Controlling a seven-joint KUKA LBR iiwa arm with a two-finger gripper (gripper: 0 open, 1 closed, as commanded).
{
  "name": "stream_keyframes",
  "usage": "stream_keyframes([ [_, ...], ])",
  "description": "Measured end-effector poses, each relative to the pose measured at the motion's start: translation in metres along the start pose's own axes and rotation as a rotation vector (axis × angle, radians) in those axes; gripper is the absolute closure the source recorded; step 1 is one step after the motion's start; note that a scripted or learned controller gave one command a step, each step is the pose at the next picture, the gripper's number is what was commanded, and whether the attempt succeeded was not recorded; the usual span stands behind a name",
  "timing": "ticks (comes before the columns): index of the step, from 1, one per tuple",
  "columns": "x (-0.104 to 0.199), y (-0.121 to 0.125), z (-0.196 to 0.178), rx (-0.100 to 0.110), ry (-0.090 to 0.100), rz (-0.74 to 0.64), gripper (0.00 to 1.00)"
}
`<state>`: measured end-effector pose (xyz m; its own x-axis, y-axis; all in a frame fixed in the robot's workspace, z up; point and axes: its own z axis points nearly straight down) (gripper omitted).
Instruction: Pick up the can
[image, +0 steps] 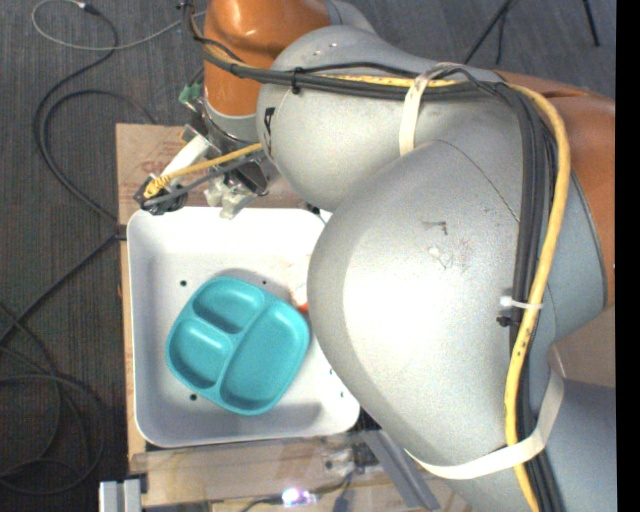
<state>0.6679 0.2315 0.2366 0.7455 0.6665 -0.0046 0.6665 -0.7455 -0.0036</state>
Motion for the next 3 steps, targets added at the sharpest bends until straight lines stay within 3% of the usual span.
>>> stream_keyframes([
  [1, -0.022, -0.021, -0.009, -0.001, 0.000, 0.432, 1.00],
  [2, -0.011, -0.012, -0.112, -0.001, 0.001, 0.273, 1.00],
  [3, -0.038, 0.029, -0.197, -0.005, 0.001, 0.265, 1.00],
])
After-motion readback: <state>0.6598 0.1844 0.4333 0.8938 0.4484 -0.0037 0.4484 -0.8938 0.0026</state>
